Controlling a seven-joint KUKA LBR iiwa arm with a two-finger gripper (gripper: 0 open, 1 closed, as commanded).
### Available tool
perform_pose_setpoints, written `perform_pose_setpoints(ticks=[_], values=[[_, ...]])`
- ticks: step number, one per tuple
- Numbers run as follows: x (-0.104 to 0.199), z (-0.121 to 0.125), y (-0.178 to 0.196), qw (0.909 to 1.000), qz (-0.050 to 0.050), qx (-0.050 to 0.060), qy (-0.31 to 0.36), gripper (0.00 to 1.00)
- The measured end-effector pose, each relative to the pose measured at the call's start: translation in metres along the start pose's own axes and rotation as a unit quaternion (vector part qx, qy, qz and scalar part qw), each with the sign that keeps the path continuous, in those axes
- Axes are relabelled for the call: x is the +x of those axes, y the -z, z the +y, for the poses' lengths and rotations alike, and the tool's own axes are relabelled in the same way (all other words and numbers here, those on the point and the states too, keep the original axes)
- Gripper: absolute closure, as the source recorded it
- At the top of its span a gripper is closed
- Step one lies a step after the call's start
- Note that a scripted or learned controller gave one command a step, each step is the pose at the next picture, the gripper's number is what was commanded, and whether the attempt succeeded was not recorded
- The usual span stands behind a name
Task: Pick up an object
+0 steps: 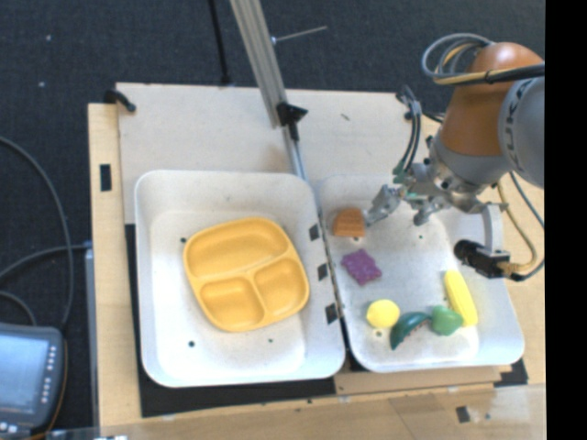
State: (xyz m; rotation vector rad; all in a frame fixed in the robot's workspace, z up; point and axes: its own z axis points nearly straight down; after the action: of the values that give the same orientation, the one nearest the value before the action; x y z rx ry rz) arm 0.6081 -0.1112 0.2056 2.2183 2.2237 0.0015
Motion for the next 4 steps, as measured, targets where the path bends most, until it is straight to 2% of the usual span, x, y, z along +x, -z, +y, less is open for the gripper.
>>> perform_pose_setpoints(ticks=[1,3,4], values=[[0.0,0.0,0.0,1.0,0.0,0.0,0.0,0.0],[-0.008,0.001,-0.107,1.0,-0.001,0.002,-0.003,0.0],[-0.009,0.002,-0.094,1.0,-0.001,0.0,-0.005,1.0]])
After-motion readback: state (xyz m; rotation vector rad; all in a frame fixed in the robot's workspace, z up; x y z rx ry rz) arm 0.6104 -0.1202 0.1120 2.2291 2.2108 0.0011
